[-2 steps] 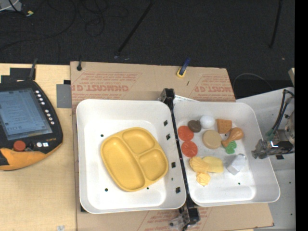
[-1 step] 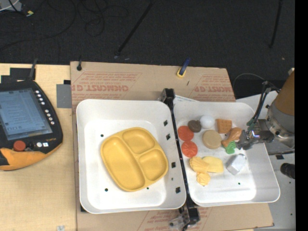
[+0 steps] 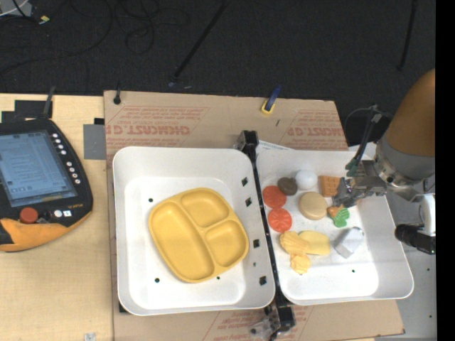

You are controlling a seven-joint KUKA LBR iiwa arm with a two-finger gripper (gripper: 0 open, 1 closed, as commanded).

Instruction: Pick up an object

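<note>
Teach pendant (image 3: 39, 183) left of cardboard sheet (image 3: 213, 123).

Right bin (image 3: 384, 283): toys (image 3: 307, 212) crowd upper half; bare floor toward front edge. Left bin (image 3: 135, 183): yellow tray (image 3: 197, 233) fills ctr, margins free.

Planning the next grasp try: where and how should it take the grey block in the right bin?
Grip the grey block across its short width, coming straight down from above. It lies flat and apart on the right bin floor, with the yellow pieces to its left, so closing across the narrow sides looks safest. The gripper hangs just above it in the view, near the green piece.
</note>
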